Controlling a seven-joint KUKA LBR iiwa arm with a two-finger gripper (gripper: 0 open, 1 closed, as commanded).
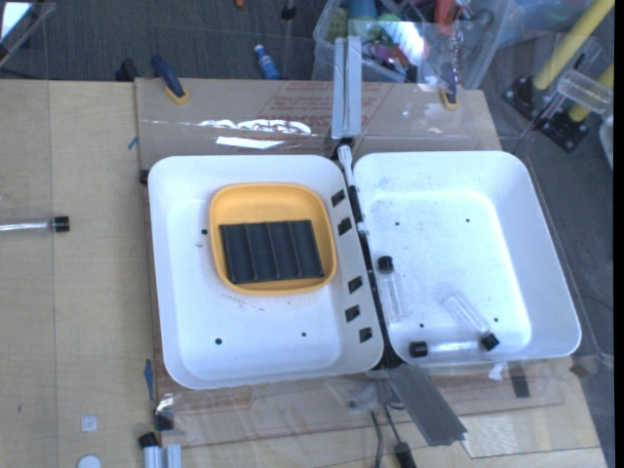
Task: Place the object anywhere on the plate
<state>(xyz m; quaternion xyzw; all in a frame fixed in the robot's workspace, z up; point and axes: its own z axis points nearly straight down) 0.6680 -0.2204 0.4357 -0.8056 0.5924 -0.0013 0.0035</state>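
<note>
A yellow plate (273, 196) with rounded corners sits in the back half of the left white bin (244, 344). A dark grey, ribbed rectangular object (271, 252) lies flat on the plate, filling most of its middle and front. Its long side runs left to right, and nothing touches it.
The right white bin (531, 232) holds clear tubes with black caps: one by its left wall (389, 286), one along the front (450, 345), another beside it (460, 310). A clear box of toys (429, 13) stands behind the bins. A vial (34, 225) lies on the bench at far left.
</note>
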